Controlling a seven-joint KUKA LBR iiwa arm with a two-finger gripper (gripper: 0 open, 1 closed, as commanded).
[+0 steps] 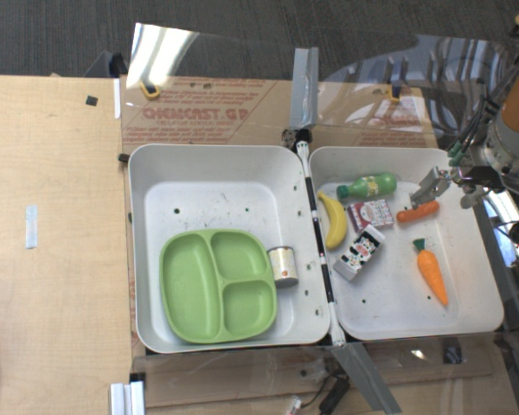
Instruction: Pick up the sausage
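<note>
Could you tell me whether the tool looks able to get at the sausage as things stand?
Probably yes: the tool hovers right beside the sausage, which lies uncovered in the right bin, apart from the carrot and green bottle.

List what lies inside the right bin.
Right bin: bottle, banana, pink packet, carton, sausage, carrot. The pincer covers the sausage's far end.

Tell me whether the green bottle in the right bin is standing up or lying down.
Lying down. The green bottle rests on its side along the far part of the right bin, lengthwise across the view, just behind the banana.
</note>
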